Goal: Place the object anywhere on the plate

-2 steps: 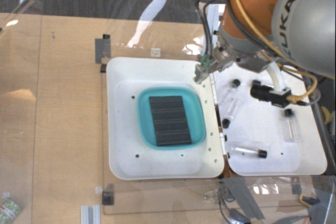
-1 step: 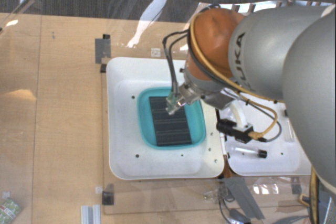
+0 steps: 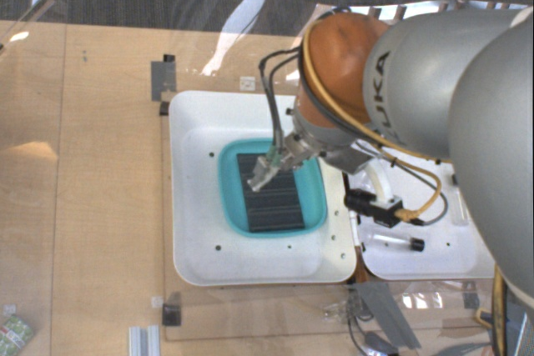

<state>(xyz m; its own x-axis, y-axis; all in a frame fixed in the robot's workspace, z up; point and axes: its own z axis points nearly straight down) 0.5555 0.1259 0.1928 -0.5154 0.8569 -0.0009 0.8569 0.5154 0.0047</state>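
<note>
A teal square plate (image 3: 231, 204) lies in the left white bin (image 3: 196, 179). A dark ribbed rectangular object (image 3: 275, 208) rests on the plate, covering most of its middle. My gripper (image 3: 265, 173) hangs over the upper part of that dark object, its tips close to or touching the object's surface. The arm's orange band and grey body cover the view's upper right and hide part of the right bin.
The right white bin (image 3: 434, 258) holds a small black marker-like item (image 3: 400, 243) and a black cable connector (image 3: 374, 208) hangs off the arm above it. A black clamp (image 3: 166, 77) stands at the left bin's far corner. Bare wooden bench lies to the left.
</note>
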